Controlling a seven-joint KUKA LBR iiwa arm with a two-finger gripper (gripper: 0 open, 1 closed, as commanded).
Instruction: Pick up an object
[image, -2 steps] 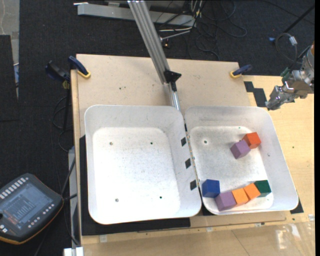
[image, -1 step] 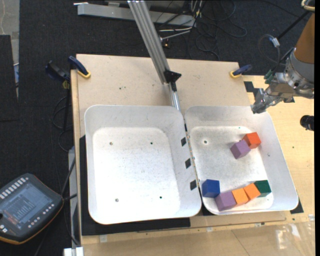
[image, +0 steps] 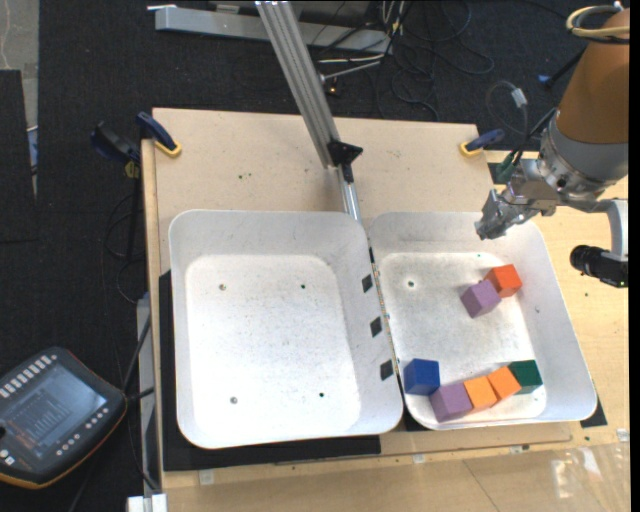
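Claw sits over the far edge of the right bin, near its far right corner, pointing down and left. Can't tell its state from here, tip is a dark blur. Nothing visibly gripped. Arm comes in from the top right, orange band above the grey wrist.

Right bin contents, six blocks:
- orange block, closest to the claw, toward the right wall, upper half of the bin floor
- purple block touching it on the lower left, both tilted relative to the bin walls
- blue block near the bin's near left corner, standing apart from the row by a small gap
- row along the near edge, running up to the right: second purple block, second orange block, green block. Those three touch side to side.

Claw is well apart from the near-edge row, near the upper orange/purple pair but not touching either.

Left bin is alongside, walls meeting the right bin's down the middle. Both sit on a wooden bench. Blue clamps at the bench's far corners, left one, right one. Metal pole slants in to the far end of the seam between the bins. Teach pendant off the bench's near left corner.
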